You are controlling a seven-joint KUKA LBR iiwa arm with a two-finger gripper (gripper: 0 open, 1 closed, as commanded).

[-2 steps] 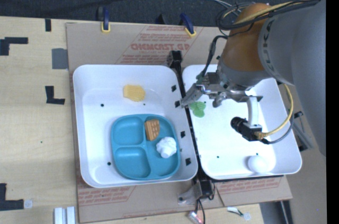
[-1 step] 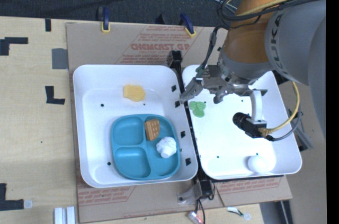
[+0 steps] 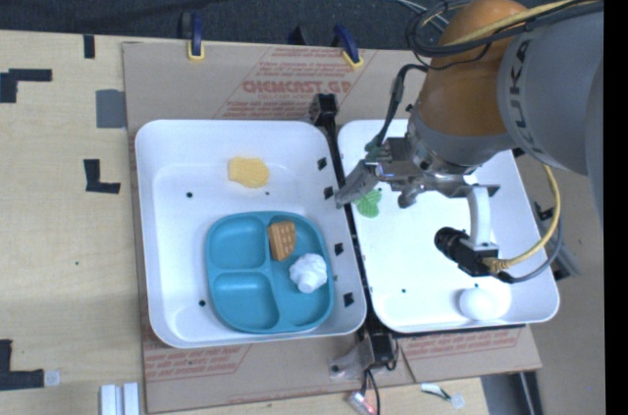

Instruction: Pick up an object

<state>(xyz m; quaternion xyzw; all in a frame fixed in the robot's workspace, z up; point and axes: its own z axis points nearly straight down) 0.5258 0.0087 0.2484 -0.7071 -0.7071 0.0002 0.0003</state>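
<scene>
Two-finger gripper (image 3: 365, 188) at right white bin's (image 3: 432, 305) left wall, above small green leafy plastic object (image 3: 369, 204); finger state cannot be told.

Blue tray (image 3: 235, 295), yellow lump (image 3: 248, 172), green object (image 3: 369, 204), white bins (image 3: 157, 207).

Even overhead light, soft shadows, perhaps slight blur.
</scene>
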